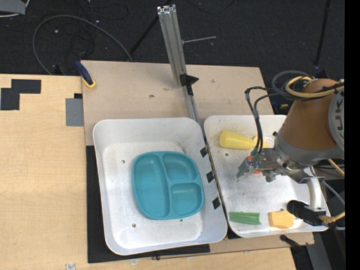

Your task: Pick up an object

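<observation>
Gripper (pixel 251 166) low over right bin (pixel 247 201), beside yellow object (pixel 236 140); state of fingers: cannot tell.

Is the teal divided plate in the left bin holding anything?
Empty: the teal divided plastic plate lies flat in the left white bin, and all its compartments show bare.

From my remote seat, the picture is evenly and softly lit from above, bright on the two white bins (pixel 152 131) and pale bench (pixel 39 167), dim over the dark floor (pixel 84 16) at the top. Shadows are faint and short. The arm's orange band (pixel 309 117) carries a mild sheen. Detail is slightly soft and grainy throughout, blurriest around the arm's wrist.
</observation>
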You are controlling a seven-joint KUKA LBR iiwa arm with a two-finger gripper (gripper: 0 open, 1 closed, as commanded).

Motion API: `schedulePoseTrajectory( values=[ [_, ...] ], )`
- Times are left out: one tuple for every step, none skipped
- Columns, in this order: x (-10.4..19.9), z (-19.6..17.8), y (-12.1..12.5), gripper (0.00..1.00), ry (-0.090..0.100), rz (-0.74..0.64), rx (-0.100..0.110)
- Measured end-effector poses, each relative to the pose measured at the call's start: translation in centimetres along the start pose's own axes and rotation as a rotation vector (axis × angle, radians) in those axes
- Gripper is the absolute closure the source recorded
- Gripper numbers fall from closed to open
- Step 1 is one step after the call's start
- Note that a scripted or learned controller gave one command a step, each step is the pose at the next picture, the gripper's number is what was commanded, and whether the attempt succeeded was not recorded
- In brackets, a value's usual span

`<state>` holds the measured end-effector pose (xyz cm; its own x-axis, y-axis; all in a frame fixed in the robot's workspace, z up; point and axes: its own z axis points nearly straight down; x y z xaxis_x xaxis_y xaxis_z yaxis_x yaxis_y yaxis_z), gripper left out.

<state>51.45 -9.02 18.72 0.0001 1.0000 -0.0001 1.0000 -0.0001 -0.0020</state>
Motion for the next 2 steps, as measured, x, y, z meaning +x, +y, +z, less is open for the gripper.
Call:
schedulePoseTrajectory(
  values=[
    [-0.8, 5.7, 0.3, 0.0, 0.002, 0.0, 0.006],
    [-1.0, 9.3, 0.6, 0.0, 0.004, 0.0, -0.001]
  ],
)
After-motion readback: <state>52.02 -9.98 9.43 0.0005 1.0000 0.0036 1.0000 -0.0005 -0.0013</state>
